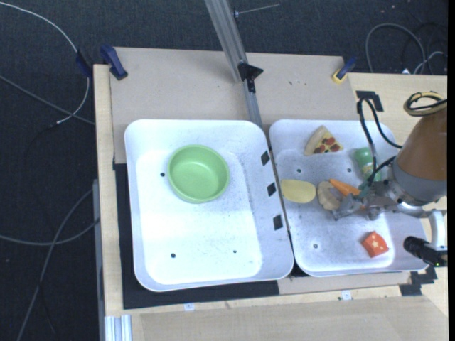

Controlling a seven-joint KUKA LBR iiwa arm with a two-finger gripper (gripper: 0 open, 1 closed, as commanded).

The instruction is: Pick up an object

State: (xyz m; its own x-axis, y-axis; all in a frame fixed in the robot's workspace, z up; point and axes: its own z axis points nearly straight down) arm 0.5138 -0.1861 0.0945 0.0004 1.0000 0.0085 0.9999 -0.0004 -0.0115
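Note:
My gripper (343, 209) reaches in from the right and sits low in the right bin (320, 261). Its tip is beside a tan lump (327, 194) and just below an orange carrot-like piece (345, 187). A yellow oval piece (297, 190) lies left of the tan lump. A pizza slice toy (323, 142) rests near the bin's far edge. A green item (363, 158) is partly hidden by a black cable. A red piece (375, 244) lies near the front right corner, apart from the gripper.
The left bin (206, 251) holds a green bowl (198, 172) in its far half. A metal pole (229, 30) slants down to the gap between the bins. Black cables (370, 130) hang over the right bin's far right part.

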